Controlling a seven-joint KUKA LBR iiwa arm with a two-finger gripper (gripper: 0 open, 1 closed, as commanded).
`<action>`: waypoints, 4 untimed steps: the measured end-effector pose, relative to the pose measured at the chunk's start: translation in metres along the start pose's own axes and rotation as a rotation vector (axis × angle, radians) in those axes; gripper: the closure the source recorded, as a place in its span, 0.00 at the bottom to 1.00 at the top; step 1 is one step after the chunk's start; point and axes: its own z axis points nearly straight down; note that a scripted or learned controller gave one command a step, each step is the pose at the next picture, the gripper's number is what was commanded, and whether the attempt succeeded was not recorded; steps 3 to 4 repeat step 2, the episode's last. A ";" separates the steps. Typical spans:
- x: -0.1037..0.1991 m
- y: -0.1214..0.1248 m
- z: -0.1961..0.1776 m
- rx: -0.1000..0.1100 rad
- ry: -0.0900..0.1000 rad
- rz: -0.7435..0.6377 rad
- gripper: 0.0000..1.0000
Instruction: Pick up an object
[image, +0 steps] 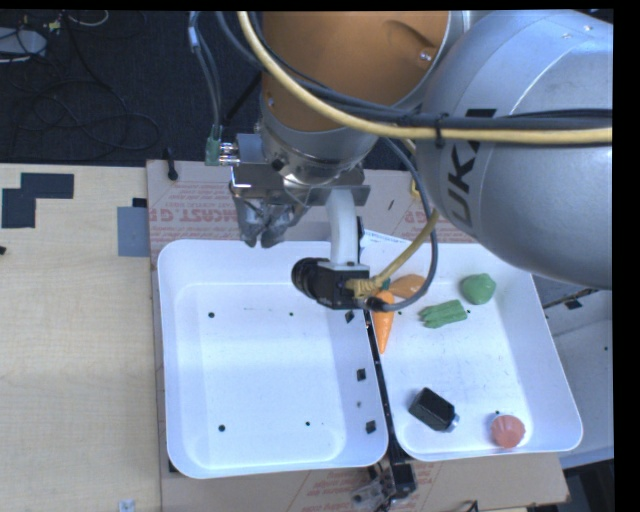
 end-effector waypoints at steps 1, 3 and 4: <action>-0.003 -0.016 -0.110 -0.011 0.004 0.003 1.00; -0.001 -0.016 -0.113 0.005 -0.004 -0.004 1.00; -0.001 -0.016 -0.113 0.005 -0.004 -0.004 1.00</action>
